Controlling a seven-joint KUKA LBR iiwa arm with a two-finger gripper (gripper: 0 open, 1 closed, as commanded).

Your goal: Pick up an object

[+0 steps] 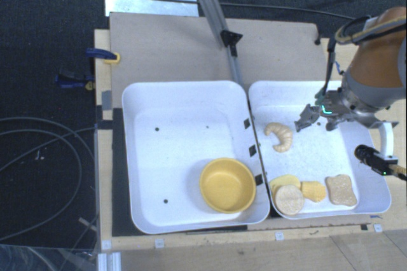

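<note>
From above, the desk (165,47) carried two shallow white bins side by side. The left bin (159,104) held a yellow bowl (228,184), upright, toward its 5 o'clock corner, close to the wall shared with the other bin. The right bin (273,95) held a pale croissant (280,136) near its centre-left, and along its 6 o'clock edge a row of three pieces: a round cracker-like disc (289,199) lying over a yellow piece, an orange-yellow chunk (313,191) just beside it, and a slice of toast (341,190) toward 4 o'clock. The arm (378,66) reached in from 3 o'clock, and its claw (315,117) hung over the right bin at about 2 o'clock from the croissant, apart from it, fingers spread with nothing between them.
</note>
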